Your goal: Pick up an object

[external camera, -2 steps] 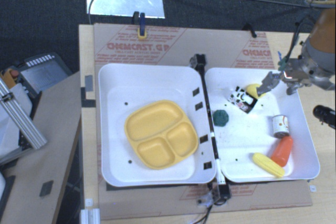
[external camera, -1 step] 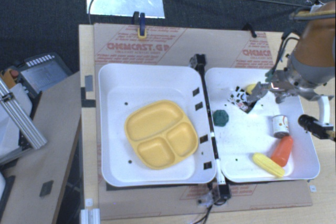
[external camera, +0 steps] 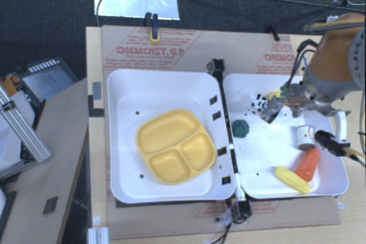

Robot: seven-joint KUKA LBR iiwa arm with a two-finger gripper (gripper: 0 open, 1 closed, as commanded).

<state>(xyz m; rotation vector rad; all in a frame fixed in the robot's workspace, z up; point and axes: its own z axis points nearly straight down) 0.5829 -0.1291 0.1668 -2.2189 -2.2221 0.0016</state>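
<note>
Nearest, the yellow toy corn (external camera: 292,179) looks light, stiff and slick, best pinched mid-length; jaws' state I cannot tell.

The arm (external camera: 337,60) is cut off by the right edge. A small black-and-white item (external camera: 261,103) in the right bin (external camera: 251,183) is too small to identify, partly covered by the gripper (external camera: 273,110). Jaw position cannot be determined.
</note>
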